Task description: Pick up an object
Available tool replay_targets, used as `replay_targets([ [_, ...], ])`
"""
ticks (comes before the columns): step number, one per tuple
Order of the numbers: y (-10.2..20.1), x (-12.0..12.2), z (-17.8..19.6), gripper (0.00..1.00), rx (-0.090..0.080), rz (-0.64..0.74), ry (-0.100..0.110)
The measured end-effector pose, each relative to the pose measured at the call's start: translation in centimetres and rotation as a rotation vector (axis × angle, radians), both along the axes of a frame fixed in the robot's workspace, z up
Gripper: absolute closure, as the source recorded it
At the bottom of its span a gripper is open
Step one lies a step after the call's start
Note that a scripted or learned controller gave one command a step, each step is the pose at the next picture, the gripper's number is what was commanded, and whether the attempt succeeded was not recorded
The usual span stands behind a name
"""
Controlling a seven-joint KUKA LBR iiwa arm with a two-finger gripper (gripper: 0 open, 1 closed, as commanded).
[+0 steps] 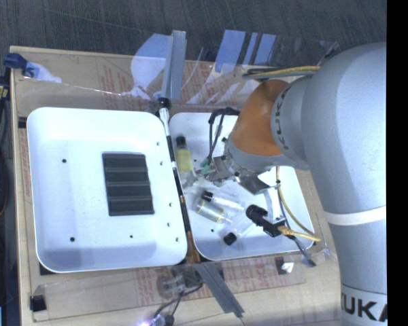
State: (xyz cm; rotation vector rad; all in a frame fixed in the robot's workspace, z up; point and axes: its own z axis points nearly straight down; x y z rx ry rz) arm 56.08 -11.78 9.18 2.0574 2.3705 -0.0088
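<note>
The grey arm's gripper (214, 170) is lowered into the shallow white right-hand bin (296, 189); whether its fingers are spread or closed cannot be told. Just below the gripper a clear glass vial (213, 210) is seen. A centred, vertical descent would be advised before closing.

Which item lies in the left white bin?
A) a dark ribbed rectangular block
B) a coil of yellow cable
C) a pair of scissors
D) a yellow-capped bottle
A: the dark ribbed block lies flat near the middle of the left bin, while the small bottles and clutter sit in the right bin beneath the arm.
</note>
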Motion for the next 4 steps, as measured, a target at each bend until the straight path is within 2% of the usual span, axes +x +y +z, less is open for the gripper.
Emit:
replay_targets([
  [1, -5.5, 3.6, -0.1, 0.00, 0.007, -0.013, 0.011],
  [2, 0.4, 9.7, 0.2, 0.00, -0.001, 0.055, -0.004],
  [3, 0.7, 9.7, 1.2, 1.00, 0.002, 0.062, -0.002],
  [4, 4.8, 9.6, 11.1, 1.00, 0.006, 0.045, -0.001],
])
